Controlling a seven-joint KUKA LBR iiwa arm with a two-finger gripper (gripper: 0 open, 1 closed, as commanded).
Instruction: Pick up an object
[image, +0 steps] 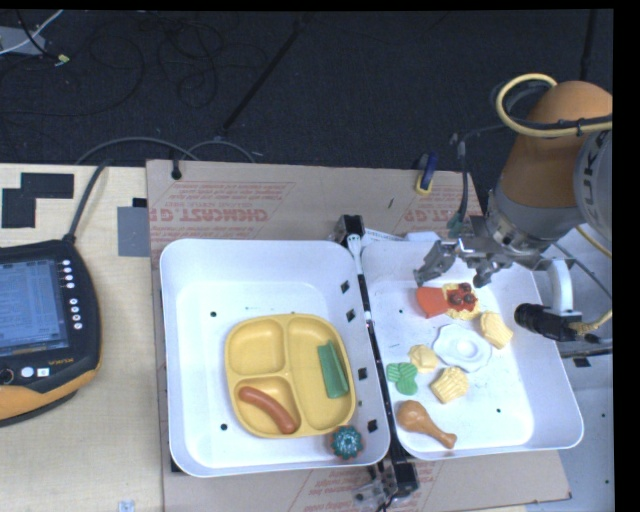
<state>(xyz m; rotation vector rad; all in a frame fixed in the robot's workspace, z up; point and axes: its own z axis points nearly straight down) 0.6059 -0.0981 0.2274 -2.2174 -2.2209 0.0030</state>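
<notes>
Claw (459, 268) open (nothing held) — above pizza slice (448, 299).

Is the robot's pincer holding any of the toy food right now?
No, nothing is held. The pincer hangs open above the right bin, with the pizza slice just below its fingers, not between them.

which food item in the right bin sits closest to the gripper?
The pizza slice, directly below the gripper; the fried egg and drumstick lie farther down.
</notes>
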